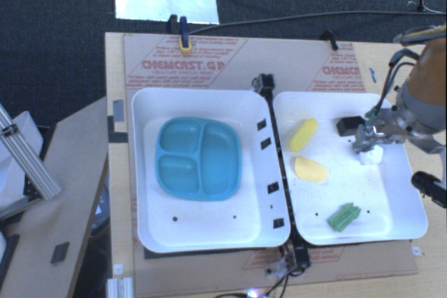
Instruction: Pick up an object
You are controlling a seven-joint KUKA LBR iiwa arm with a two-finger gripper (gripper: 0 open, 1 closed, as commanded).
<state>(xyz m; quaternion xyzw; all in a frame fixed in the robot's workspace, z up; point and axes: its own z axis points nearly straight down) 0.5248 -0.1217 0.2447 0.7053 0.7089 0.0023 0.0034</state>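
Bins sit side by side on the bench. The left white bin (150,171) has a blue plastic plate with three sections (199,158) in its middle. The right white bin (401,216) has a yellow corn-shaped toy (303,134) near its far left corner, a yellow lemon-shaped toy (310,169) just in front of that, and a green ridged toy (344,215) near its front edge. The metal two-finger gripper (364,144) is low by the right edge, right above a small white lump (371,155). I cannot tell how wide it is or if it has the lump.

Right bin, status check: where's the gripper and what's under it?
Gripper low over right bin, on a small white object. Hold unconfirmed. Two yellow pieces, green piece lie apart.
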